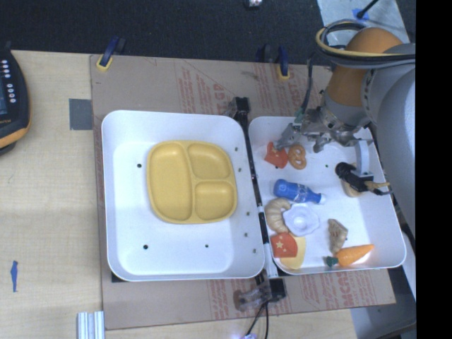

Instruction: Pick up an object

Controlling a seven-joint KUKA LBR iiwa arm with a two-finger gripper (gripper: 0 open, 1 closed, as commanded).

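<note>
Carrot (351,255) (right bin (390,221)), tray (191,181) left.

arm (395,83) cut off at right; black device (10,97) cropped at left.

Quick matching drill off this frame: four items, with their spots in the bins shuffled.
Items:
1. yellow divided tray
2. carrot
3. blue bottle
4. pretzel

Spots:
A. middle of the right bin
B. near corner of the right bin
C. middle of the left bin
D. far end of the right bin, just below the tool

Pairs: 1-C, 2-B, 3-A, 4-D
</note>
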